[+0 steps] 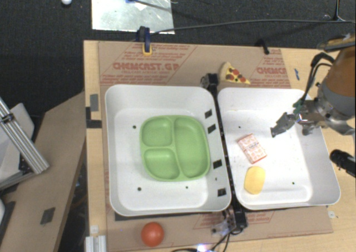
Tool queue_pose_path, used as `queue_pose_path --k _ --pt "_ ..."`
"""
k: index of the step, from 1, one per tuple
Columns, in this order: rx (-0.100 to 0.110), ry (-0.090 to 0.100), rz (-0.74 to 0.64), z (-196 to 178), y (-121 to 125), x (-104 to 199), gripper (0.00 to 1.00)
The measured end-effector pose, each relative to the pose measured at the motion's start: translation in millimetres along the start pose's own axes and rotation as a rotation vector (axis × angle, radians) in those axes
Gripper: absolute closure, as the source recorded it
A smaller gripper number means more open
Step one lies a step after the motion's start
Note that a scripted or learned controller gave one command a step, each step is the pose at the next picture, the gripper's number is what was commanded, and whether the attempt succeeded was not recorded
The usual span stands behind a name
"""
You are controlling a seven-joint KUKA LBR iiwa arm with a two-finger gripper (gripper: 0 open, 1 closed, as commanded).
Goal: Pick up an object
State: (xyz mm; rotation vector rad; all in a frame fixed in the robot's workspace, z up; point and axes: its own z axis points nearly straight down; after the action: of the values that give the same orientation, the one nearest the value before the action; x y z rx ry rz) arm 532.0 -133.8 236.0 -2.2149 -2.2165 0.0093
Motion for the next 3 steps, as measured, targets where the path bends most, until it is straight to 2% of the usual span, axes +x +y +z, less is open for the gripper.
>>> queue_pose_path --k 1,2,3 --pt "-0.012 -0.002 -0.003 -5.9 2.3 0.2 0.0" --pt "-0.009 -0.001 -0.001 35.7 5.6 -0.6 0.0" --pt "-0.007 -0.001 0.0 97.0 1.6 -3.2 0.0"
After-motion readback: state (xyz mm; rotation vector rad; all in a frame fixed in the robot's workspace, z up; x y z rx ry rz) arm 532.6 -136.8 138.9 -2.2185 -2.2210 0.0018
